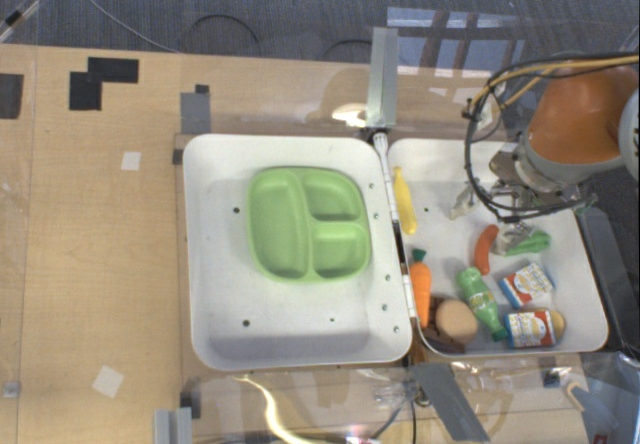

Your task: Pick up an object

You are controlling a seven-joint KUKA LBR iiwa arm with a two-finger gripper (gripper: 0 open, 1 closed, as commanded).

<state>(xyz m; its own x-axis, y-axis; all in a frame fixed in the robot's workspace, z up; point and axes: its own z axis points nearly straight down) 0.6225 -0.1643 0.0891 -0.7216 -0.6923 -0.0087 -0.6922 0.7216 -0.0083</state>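
**Robot hand hangs over a crowded bin of toy food**

Nearest the camera, along the front of the right bin (pixel 590 332), lie a tan egg-shaped piece (pixel 455 318), a green bottle (pixel 480 299), a small can (pixel 530 328) and a little carton (pixel 526 283). An orange carrot (pixel 421 290) runs lengthwise against the divider, and a yellow corn cob (pixel 404 200) lies farther back along the same wall. Mid-bin, the hand (pixel 518 224) hangs low over the right bin's middle; whether it is spread or closed cannot be told from this angle, and nothing is seen in its grip. The likeliest targets sit just beside it: a red-orange sausage-shaped piece (pixel 484 247) to the camera's left and slightly nearer, its long axis running near to far, and a green piece (pixel 525 244) directly beneath, lying crosswise. A grasp on the red piece would probably call for closing across its narrow width. In the left bin (pixel 210 332) rests a green divided plate (pixel 308 223). The arm's orange band (pixel 580 122) looms behind, above the worktop (pixel 90 232).
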